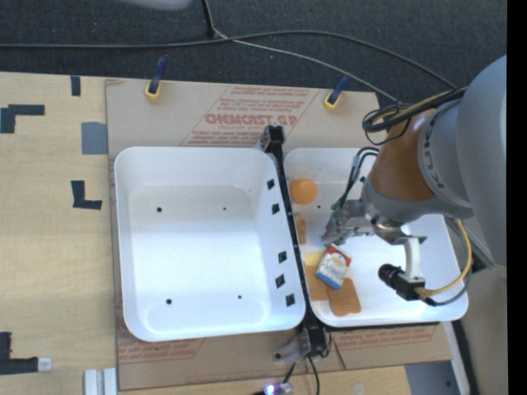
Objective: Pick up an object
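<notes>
1. The arm (428,167) is reaching into the right bin (445,307) from the right edge of the desk (49,220), and the end effector (336,235) is hanging low near that bin's middle, just above a small white, red and blue packet (333,268). Whether it is spread or pressed together I cannot tell, since the wrist is hiding that part.

2. The candidate things are all crowding the right bin's left side: an orange ball (304,191) near the far left corner, the packet toward the near edge, a tan, bread-like piece (345,299) touching it at the near edge, and a yellowish scrap (311,258) against the divider (284,220). The left bin (198,245) is carrying none of them.

3. Nothing is visibly being pinched, so I am judging the grasp as not yet made.

4. Risks, as I am reading them:
   - The packet is lying tilted and partly over its neighbours, so a closing grip is likely to slide off it or nudge it flat.
   - With the tan piece touching it, a descent is liable to catch two things, or push one under the other.
   - The cluster is sitting close to the divider, so a slight offset toward it is risking a collision with the wall.
   - The ball is prone to rolling if bumped.
</notes>
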{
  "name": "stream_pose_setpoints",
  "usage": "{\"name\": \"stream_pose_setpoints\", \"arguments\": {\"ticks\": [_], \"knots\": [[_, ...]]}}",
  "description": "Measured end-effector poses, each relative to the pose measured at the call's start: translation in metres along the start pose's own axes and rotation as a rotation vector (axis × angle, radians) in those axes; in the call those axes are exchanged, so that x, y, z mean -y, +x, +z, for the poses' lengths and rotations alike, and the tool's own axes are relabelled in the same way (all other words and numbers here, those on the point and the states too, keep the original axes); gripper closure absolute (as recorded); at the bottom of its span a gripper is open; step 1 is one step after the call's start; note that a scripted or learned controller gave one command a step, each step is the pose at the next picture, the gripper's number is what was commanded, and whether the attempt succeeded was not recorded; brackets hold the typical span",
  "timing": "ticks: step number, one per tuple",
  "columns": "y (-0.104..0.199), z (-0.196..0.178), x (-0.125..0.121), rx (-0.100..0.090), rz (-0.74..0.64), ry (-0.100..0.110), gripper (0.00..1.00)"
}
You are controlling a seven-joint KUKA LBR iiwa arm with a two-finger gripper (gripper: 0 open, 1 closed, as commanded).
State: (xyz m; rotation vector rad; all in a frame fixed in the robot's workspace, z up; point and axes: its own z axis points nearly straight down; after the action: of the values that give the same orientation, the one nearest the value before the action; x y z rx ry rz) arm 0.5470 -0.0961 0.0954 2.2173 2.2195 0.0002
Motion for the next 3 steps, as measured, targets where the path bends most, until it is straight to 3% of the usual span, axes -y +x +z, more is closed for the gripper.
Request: {"name": "stream_pose_setpoints", "arguments": {"ticks": [1,3], "knots": [[0.0,0.0,0.0,0.0,0.0,0.001,0.0],[-0.003,0.01,-0.004,-0.003,-0.001,0.004,0.0]]}}
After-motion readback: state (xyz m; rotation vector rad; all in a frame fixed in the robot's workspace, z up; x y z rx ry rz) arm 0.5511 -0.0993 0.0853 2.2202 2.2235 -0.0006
